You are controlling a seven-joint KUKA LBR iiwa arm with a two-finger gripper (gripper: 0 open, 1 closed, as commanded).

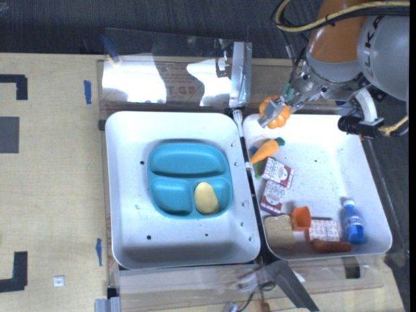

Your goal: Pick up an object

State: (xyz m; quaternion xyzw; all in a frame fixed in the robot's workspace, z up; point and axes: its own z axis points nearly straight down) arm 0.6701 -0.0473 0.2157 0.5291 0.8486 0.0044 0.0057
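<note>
Bright, even overhead light fills the scene. Strong white glare washes over the clear panel (172, 77) behind the left bin (123, 174), hiding its surface. Shadows below that bin's rim are soft. Small items look slightly blurred, and detail is coarse throughout.

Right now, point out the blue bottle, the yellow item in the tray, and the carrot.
blue bottle (351, 222): camera view, mid-body, right bin.
yellow item (206, 197): camera view, its centre, in the blue tray's lower right compartment.
carrot (264, 151): camera view, orange body, right bin's left edge.
</note>
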